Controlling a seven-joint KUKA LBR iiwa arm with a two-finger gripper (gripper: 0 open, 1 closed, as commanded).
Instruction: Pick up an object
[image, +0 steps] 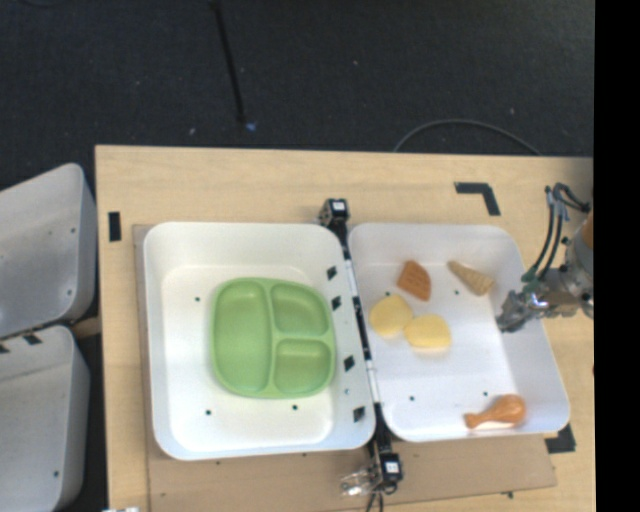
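Two white bins sit side by side on the wooden table (250, 185). The left bin (175, 400) holds a green plate (272, 338) with three parts in it, and no food is on the plate. The right bin (440, 400) holds the toy food, so this is where the arm has to pick. A brown piece (415, 281) lies near the top, with a tan wedge (471, 277) a little to its right. Two yellow pieces (391, 316) (428, 333) lie just beside each other near the middle. An orange drumstick (497, 412) lies alone by the bottom rim. The foods are spread out with gaps between most of them, which should make it easier to grab just one. The claw (520, 310) comes in from the right and sits at the right rim of the right bin, apart from every food. It is small and dark here, so I cannot tell how it is set. Nothing is seen in it. I think the pick has not started yet. The tan wedge looks nearest to it, so that may be the easy one to try.
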